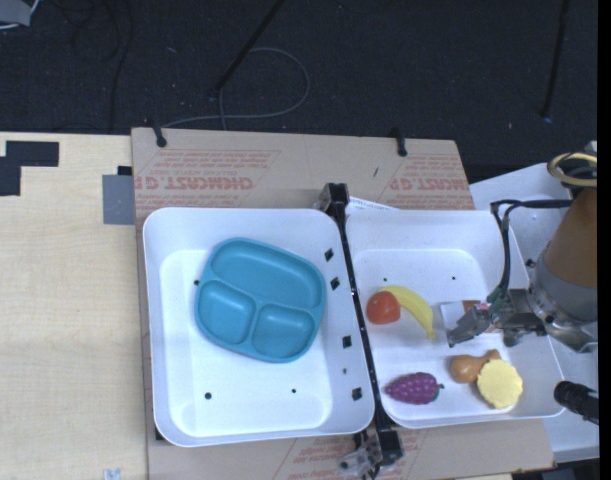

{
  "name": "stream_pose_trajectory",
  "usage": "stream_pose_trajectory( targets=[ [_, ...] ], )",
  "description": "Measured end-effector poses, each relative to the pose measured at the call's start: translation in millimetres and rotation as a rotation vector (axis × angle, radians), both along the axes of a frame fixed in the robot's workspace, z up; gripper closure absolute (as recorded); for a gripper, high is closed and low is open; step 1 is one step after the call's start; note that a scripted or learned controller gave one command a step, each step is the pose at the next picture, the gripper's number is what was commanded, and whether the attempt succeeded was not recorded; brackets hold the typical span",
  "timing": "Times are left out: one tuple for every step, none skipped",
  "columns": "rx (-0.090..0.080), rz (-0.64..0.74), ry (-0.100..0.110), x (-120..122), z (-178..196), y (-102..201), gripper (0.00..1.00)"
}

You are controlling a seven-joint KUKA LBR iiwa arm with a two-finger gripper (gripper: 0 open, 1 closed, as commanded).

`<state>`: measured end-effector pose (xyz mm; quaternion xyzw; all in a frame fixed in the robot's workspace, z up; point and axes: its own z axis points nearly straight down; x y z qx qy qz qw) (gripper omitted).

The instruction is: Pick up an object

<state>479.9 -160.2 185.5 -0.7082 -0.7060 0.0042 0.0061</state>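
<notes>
Four small plastic toy foods lie in the right-hand white bin [455,230]: a yellow banana [417,309] and red tomato [382,308] just left of the two-finger gripper [468,325], a brown pear-shaped piece [467,367] and pale yellow round piece [499,383] just below it, purple grapes [414,388] lower left. The fingers hold nothing I can see; their opening I cannot tell. Well left, the other white bin [175,368] holds a blue sectioned plastic plate [259,299].

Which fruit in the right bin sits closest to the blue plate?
The red tomato: leftmost fruit, by the divider, touching the banana. The purple grapes lie a little further right.
</notes>
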Motion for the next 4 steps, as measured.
stream_pose_trajectory(
  targets=[
    [-0.003, 0.002, -0.013, 3, 6, 0, 0.0],
    [0.001, 0.004, -0.006, -4, -42, 7, 0.0],
    [-0.014, 0.0, -0.027, -1, -90, 3, 0.0],
    [-0.01, -0.005, -0.027, 0, -78, 3, 1.0]
  ],
)
